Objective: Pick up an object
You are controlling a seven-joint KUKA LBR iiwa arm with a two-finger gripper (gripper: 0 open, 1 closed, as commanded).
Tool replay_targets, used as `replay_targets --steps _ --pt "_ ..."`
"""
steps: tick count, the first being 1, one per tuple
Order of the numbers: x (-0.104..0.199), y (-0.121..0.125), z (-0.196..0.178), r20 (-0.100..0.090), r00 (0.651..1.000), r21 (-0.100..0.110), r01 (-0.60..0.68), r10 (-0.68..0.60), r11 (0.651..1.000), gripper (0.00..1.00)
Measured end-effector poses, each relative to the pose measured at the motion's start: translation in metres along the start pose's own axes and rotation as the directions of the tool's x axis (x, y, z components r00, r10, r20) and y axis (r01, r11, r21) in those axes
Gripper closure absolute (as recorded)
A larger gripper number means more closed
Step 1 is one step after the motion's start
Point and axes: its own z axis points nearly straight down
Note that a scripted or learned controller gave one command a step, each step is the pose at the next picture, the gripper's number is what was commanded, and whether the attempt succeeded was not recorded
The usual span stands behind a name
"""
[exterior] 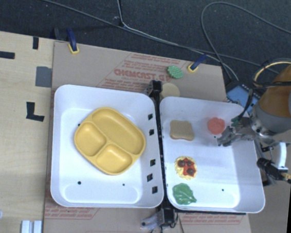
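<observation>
Overhead, 2 white bins are sitting side by side on a cardboard sheet. A yellow divided tray (110, 140) is lying in the left bin (61, 182). The right bin (245, 199) is holding 4 small items: a tan bread slice (182, 130), a pink round piece (216, 125), a yellow disc with red bits (185, 166) and a green leafy piece (184, 194). The gripper (226, 139) is hovering just right of the pink piece, not touching it; whether its pincer is wide or narrow cannot be told. A green waffle-textured piece (175, 71) is lying outside the bins.
</observation>
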Motion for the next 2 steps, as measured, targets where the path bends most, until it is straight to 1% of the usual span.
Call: replay_targets --steps 2 --pt "-0.003 -0.011 -0.091 0.000 1.000 -0.005 -0.002 0.002 1.000 1.00"
